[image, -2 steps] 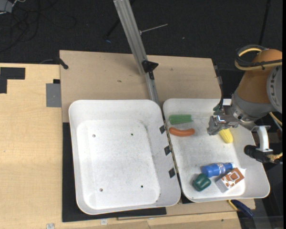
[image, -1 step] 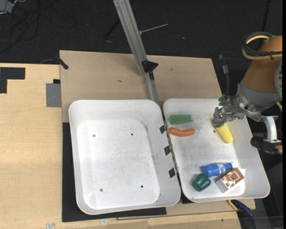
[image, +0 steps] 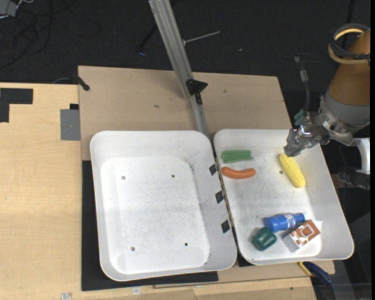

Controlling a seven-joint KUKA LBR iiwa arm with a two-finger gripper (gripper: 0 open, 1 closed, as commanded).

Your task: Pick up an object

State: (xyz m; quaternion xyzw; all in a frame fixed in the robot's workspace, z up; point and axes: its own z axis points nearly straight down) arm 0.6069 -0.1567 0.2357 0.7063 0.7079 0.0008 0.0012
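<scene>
The claw (image: 295, 144) hung over the far right part of the right bin (image: 337, 242), but how wide it stood could not be told. The yellow corn cob (image: 292, 170) lay just beside it, nearer the camera, apparently untouched.

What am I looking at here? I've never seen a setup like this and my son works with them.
One camera looks down at a slant on a bench with two shallow white bins. The grey and orange shape at the right is a robot arm; its gripper hovers over the right bin, just above a corn cob. That bin also has a green block, a sausage, a blue bottle, a dark green object and a small carton. I see nothing between its fingers.
</scene>
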